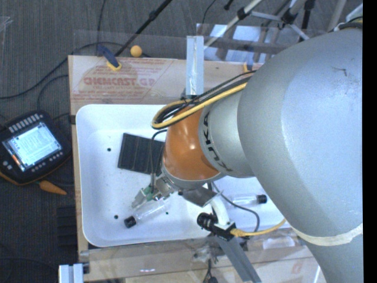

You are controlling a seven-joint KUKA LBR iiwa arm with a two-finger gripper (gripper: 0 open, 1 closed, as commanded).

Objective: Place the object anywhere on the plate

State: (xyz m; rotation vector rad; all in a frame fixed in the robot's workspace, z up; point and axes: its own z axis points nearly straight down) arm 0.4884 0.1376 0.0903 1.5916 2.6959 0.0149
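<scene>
Over the left white bin (94, 158), the gripper (152, 194) hangs low by a clear black-capped tube (140, 213) lying near the dark ridged plate (140, 153).

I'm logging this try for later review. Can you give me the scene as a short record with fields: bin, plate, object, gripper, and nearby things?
bin: shallow white bin on the bench, seen from above
plate: dark ribbed square, lying flat in the bin's upper middle
object: clear tube with a black cap, lying in the bin, below the plate and apart from it
gripper: low over the bin, just above the tube, below the plate
arm: grey with orange band, covering the view's right
outside the bin: handheld pendant with lit screen on the floor at left
</scene>
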